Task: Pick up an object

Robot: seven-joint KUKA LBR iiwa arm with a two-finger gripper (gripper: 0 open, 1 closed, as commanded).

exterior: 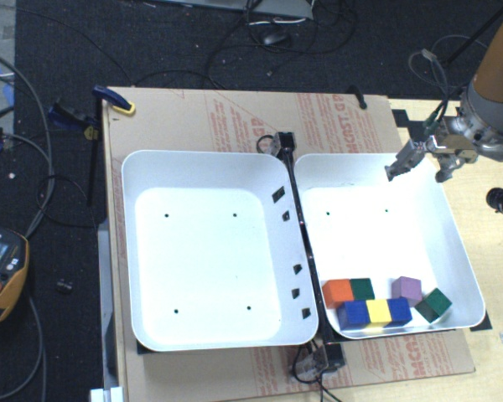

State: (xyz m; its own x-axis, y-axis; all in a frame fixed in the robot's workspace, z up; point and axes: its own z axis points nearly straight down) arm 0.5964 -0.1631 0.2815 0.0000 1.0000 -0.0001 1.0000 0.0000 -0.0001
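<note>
Several small coloured blocks lie along the near edge of the right bin (453,224): an orange one (338,291), a dark green one (362,289), a blue one (352,314), a yellow one (378,311), another blue one (399,310), a purple one (407,289) and a green one (434,305). My gripper (422,165) hangs over the far right corner of that bin, well away from the blocks. Its two fingers are spread apart with nothing between them.
The left bin (151,174) sits beside the right one on a cardboard sheet (235,115). Black clips (286,143) join the bins along their shared edge. Cables and a yellow-handled clamp (117,100) lie beyond the bench's far left corner.
</note>
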